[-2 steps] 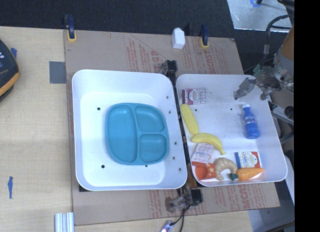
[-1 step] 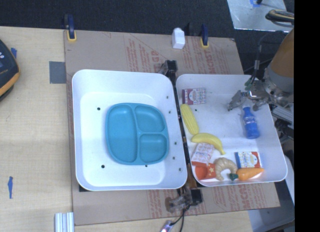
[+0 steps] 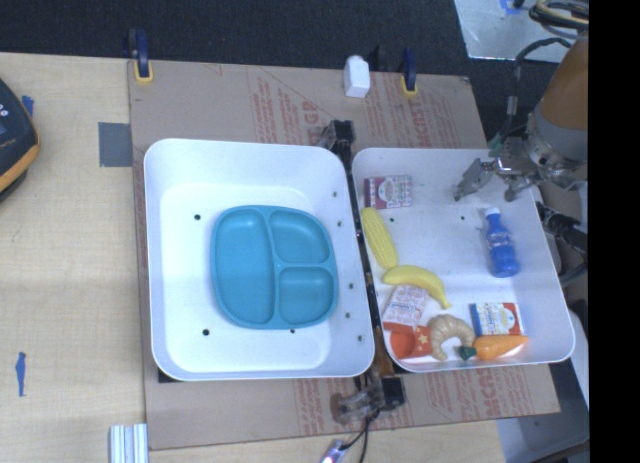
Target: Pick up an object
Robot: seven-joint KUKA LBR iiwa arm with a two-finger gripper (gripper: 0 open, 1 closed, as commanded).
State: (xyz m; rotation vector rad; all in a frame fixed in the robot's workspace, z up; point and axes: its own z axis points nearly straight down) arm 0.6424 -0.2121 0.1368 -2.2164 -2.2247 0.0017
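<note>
At the frame's right edge the gripper (image 3: pixel 489 178) hangs with fingers spread and holding nothing over the right bin (image 3: pixel 560 296), above a blue bottle (image 3: pixel 499 244). Lower lie a banana (image 3: pixel 416 279), corn (image 3: pixel 379 236) and cartons whose labels are unreadable.

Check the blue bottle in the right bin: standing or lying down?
Lying down. The blue bottle shows its full side along the right bin's floor, white cap toward the far edge, apart from the other items.

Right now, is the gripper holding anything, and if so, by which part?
Nothing is held. The gripper hangs with open jaws over the right bin's upper right, above the blue bottle.
</note>
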